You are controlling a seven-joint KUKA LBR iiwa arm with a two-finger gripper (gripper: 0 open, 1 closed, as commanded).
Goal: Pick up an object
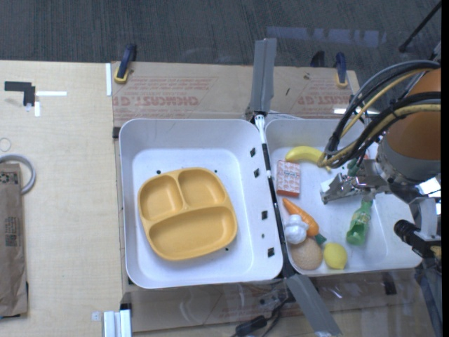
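Green bottle (358,223) lying in the right bin (393,264), toward its right half. Long axis close to the near-far line of the bench, a little tilted: narrow end up and slightly right, wider end down and slightly left, toward the lemon (336,256). Label on it too small to read.

Just above and left of the bottle's narrow end, the gripper (335,190), metal, pointing left across the bin; open or closed impossible to tell, nothing seen held in it. Behind it the arm (414,135), orange and grey, with black and yellow cables looping over the top.

Around the bottle, in the same bin: lemon near the front wall; brown potato (306,255) touching the lemon's left side; white garlic bulb (295,229) just above the potato; carrot (302,215) slanting from upper left to lower right beside the garlic; small pink box (288,177) standing lengthwise near the left wall, print on it unreadable; banana (303,154) at the back, curved, lying left to right.

Left bin (140,139) alongside, holding a yellow divided plate (186,213) with three compartments, turned at a slant.

Behind both bins, brown cardboard (182,93) with red lettering, upside down, seemingly "CHEMCAST GP". Blue clamp (126,62) on its left corner. At the far left, a brown paper bag (10,237), print unreadable.
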